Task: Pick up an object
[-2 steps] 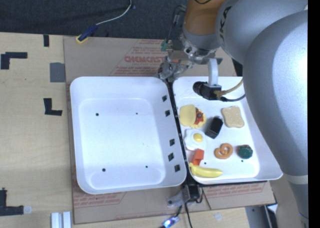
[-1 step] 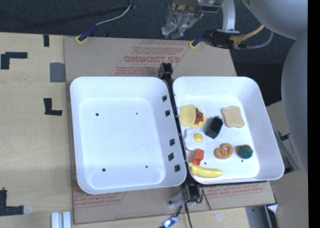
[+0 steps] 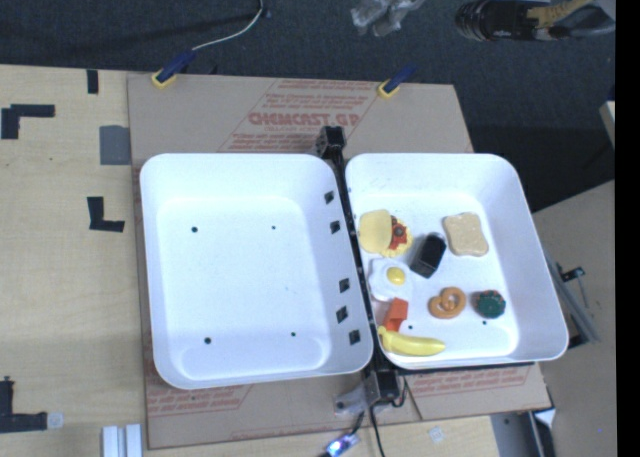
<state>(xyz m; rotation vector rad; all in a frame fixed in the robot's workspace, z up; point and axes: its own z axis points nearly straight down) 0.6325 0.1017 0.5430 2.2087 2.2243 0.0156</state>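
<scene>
Hanging Clear of Seven Toys in the Right Bin

Hanging high at the top of the camera view, the gripper (image 3: 382, 17) sits over the dark floor beyond the bench, well apart from both bins. It is blurred; nothing shows between its fingers, and how far they are spread cannot be told.

Two white bins lie side by side on a brown board (image 3: 300, 117). The left bin (image 3: 160, 185) shows four small dark dots on its floor. The right bin (image 3: 505, 180) holds seven toys, one of each kind:

- a yellow cheese slice (image 3: 374, 232) with a red patch at its right edge, near the divider
- a tan slice of bread (image 3: 465, 234), farthest right in the upper row
- a black block (image 3: 428, 255), tilted, between cheese and bread
- a fried egg (image 3: 389, 277), white with a yellow yolk, just below the cheese
- a brown doughnut (image 3: 447, 302) (ring-shaped, with a pale middle)
- a dark green round piece (image 3: 488, 303), just beside the doughnut
- a banana (image 3: 411, 345), lying flat along the near wall, touching an orange-red block (image 3: 396, 313) above it

That block makes eight things in all if counted apart. All of them lie far below and slightly right of the gripper in the view, across the bin's far wall. Two blue-and-yellow clamps (image 3: 172, 67) grip the board's far edge.
</scene>
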